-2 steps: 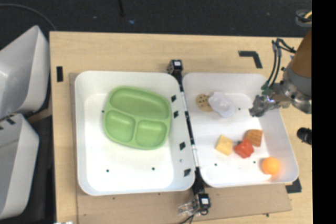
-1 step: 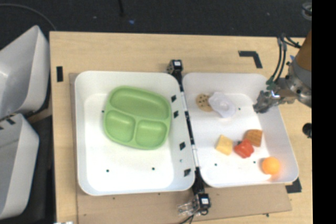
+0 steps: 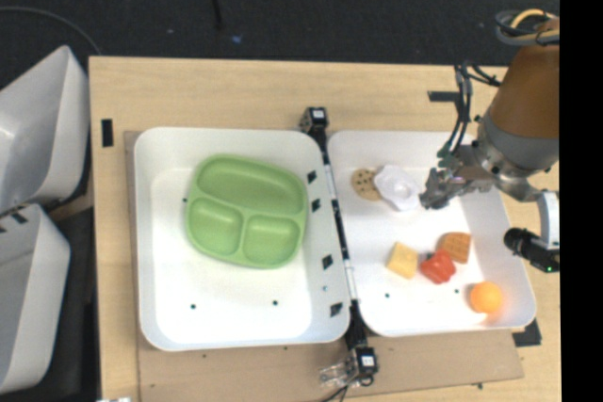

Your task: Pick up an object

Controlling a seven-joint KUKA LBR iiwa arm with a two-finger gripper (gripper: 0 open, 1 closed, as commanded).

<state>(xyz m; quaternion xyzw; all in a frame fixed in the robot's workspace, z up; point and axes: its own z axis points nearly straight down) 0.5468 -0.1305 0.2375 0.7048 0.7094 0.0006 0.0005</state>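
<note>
- Orange ball [image 3: 486, 297] sits nearest me, front of the right bin [image 3: 415, 320].
- My gripper [image 3: 436, 192] hangs low; whether it grips anything, I cannot tell.
- White wrapper [image 3: 396, 187] lies just to its left.

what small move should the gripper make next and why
Probably a short shift toward the left bin and then down onto the white object. The gripper sits just to that object's right in the right bin, with nothing seen between its fingers. The cookie lies close on the object's far side, so a careful approach seems wise.
</note>
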